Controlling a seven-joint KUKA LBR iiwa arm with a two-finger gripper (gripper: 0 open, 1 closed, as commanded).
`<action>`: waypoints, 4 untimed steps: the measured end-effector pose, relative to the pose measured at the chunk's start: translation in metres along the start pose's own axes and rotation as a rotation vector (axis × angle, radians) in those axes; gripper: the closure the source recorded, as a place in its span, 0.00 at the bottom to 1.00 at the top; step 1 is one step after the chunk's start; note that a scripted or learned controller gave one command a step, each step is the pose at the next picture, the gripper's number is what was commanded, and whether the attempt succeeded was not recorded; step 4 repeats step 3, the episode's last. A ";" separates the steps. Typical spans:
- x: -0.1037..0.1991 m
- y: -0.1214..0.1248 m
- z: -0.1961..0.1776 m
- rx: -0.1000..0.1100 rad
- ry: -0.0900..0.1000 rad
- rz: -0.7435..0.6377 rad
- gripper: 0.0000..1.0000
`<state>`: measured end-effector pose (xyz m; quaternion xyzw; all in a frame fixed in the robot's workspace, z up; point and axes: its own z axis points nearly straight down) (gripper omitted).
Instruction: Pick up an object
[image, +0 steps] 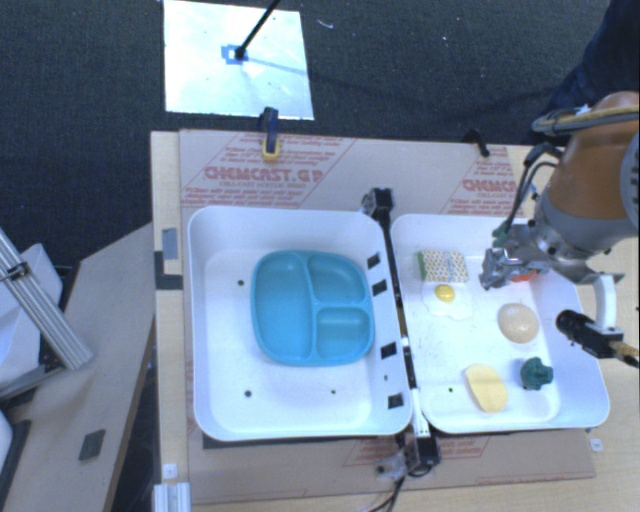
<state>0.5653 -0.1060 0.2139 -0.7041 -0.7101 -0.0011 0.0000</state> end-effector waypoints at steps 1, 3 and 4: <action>0.059 0.003 -0.010 -0.001 0.001 -0.002 1.00; 0.169 0.029 -0.003 -0.002 0.001 -0.002 1.00; 0.169 0.029 -0.003 -0.002 0.001 -0.002 1.00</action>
